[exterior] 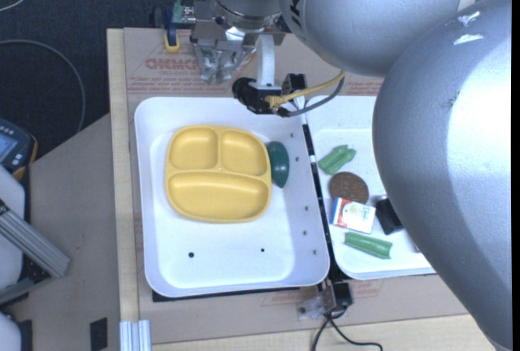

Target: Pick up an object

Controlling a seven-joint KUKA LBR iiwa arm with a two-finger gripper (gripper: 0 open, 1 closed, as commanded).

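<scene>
We cannot tell how the gripper (218, 65) stands — its tips are small and blur against the cardboard. The arm (422, 81) runs off the top and right edges and covers much of the right bin (357, 264), its far corner included. A black thing (388, 215) there is half under the arm, so we cannot name it. The green piece (279, 163) is partly tucked behind the yellow tray (218, 173).

In the left bin (154, 252) lies a divided plate (218, 173), with an oval object (279, 163) touching its right side. The right bin (357, 264) holds two pods (335, 158) (368, 244), a disc (348, 187) and a carton (354, 216) between them.
</scene>
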